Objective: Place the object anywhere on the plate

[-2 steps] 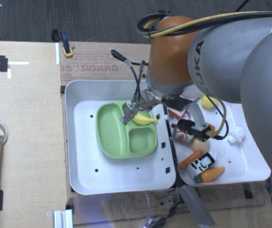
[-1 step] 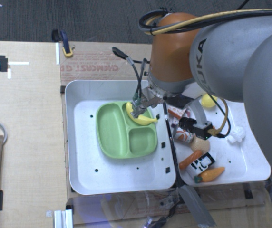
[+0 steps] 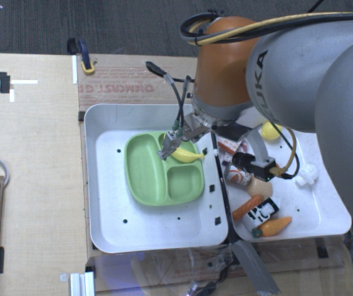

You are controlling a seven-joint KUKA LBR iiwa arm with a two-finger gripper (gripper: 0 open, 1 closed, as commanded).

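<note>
1. The pincer [image 3: 171,145] hangs over the upper right part of the plate [image 3: 145,174], and I cannot tell from this slanted view whether it grips anything. The banana [image 3: 187,156] lies just to its right and a little below, on the plate's upper right rim, touching or nearly touching the tip.
2. Judged from this, the banana sits near the edge, partly over the rim. If it is let go or nudged here, it may tip off toward the bin wall [image 3: 216,171] to the pincer's right.
3. The banana is curved and smooth, so it probably rocks or rolls once free; the compartment ridge under it gives an uneven seat.
4. If the tip drags against the banana on the way up, it could pull the fruit off the plate.
5. The plate looks light. A sideways push from the pincer could slide it across the left bin [image 3: 102,184].
6. The right bin's clutter, carrot [image 3: 273,226] included, lies well right of the pincer and seems no hazard.
</note>
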